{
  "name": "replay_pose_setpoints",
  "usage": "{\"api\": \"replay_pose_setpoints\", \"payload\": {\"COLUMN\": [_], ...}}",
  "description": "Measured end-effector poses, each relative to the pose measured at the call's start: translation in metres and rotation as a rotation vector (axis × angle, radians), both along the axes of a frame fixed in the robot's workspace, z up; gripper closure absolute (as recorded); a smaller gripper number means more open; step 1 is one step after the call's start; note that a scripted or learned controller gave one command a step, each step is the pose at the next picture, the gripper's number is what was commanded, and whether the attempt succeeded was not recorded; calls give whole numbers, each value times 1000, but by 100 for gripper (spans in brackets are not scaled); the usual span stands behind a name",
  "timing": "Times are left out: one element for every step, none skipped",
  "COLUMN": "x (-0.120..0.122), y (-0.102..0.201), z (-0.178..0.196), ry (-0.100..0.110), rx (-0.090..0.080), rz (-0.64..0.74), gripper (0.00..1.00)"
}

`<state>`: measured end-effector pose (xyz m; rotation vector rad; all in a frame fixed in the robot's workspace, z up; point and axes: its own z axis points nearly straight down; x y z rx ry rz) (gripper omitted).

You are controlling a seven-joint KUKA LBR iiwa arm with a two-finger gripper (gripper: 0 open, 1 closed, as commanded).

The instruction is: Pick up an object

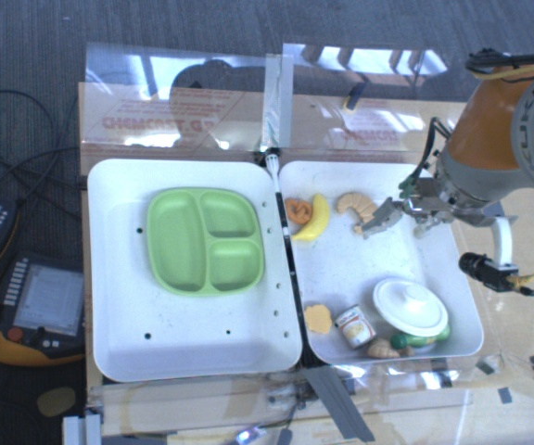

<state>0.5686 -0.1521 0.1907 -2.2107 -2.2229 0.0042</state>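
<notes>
- Two white bins are seen side by side; the left bin (119, 341) carries a green divided plate (205, 240), and the right bin (341, 276) carries the small things from which one is to be picked.
- In the right bin, a banana (317, 219) and an orange piece (297, 210) are found at the upper left, touching each other; a tan croissant-shaped piece (355, 204) is placed just to their right.
- Along the lower edge of that bin, a round yellow piece (318, 319), a small can (353, 326), and a white lidded dish (410, 308) are lined up, with a green and tan piece tucked under the dish's rim.
- The croissant-shaped piece is judged the nearest candidate: probably a light, stiff plastic toy, curved and somewhat slippery, best taken across its narrow middle.
- The white dish is judged harder to take: wide, smooth, with a loose-looking lid.
- The arm is brought in from the right of the frame, its orange band at the upper right and the wrist tilted down and leftward.
- The gripper (383, 219) is held low over the upper middle of the right bin, just beside the croissant-shaped piece; its fingers (375, 221) appear spread, and nothing is seen between them.
</notes>
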Motion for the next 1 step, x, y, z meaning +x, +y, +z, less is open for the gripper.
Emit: {"api": "replay_pose_setpoints", "payload": {"x": [83], "y": [-10], "z": [-101], "ry": [-3], "rx": [-5], "rz": [-54], "gripper": [0]}}
